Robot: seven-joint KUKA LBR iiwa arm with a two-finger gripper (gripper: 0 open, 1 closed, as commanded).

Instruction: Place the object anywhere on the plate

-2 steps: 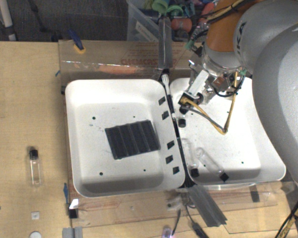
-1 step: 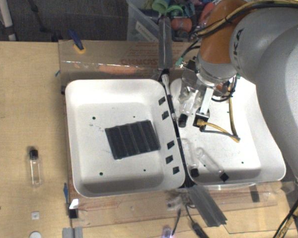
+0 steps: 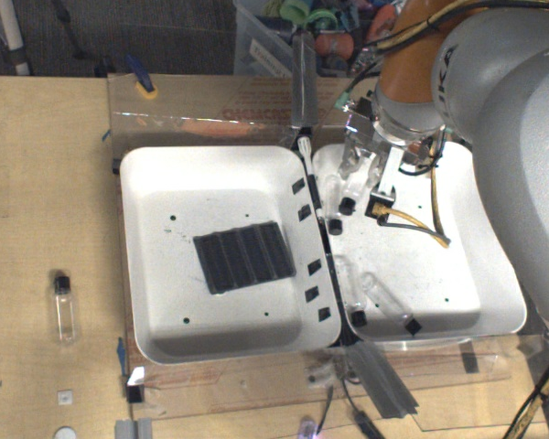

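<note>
The plate (image 3: 245, 256) is a dark ribbed rectangle lying slightly askew in the middle of the left bin (image 3: 156, 199). My gripper (image 3: 342, 212) hangs low over the back left part of the right bin (image 3: 457, 273), close to the divider between the bins. It is to the right of the plate and a little farther back. A faint clear object (image 3: 366, 288) lies on the right bin's floor, in front of the gripper and apart from it. Nothing is visibly held.
Black clips (image 3: 313, 267) line the divider between the bins. A yellow and black cable (image 3: 430, 227) loops from the wrist over the right bin. A clear vial (image 3: 64, 307) lies on the bench at the left. A tub of coloured toys (image 3: 320, 12) stands behind.
</note>
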